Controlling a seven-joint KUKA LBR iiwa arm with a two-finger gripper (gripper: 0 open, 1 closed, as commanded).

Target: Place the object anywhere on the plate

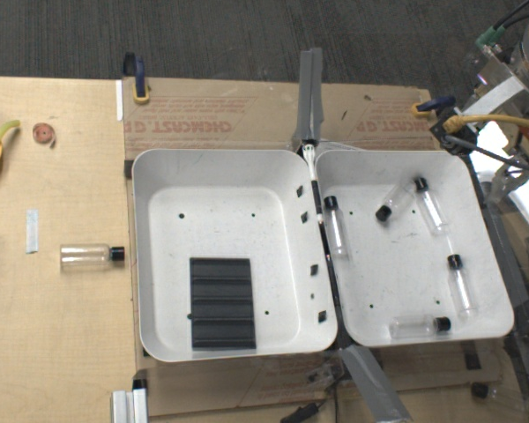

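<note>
Must fetch one of the clear tubes [428, 203] lying loose in the right bin [370, 271] and carry it to the dark ribbed plate [220, 302] in the left bin [220, 210]. Cannot tell if the hand is wide or narrow. Might lose a round, smooth tube from a weak pinch, or see it roll off the plate

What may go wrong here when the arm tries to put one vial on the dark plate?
The clear vials in the right bin are round and may roll or slip when grasped. Several lie close to the bin walls, like the one by the divider, leaving little room for a gripper. The ribbed black plate is in the left bin, so a weakly held vial may drop while crossing.
</note>
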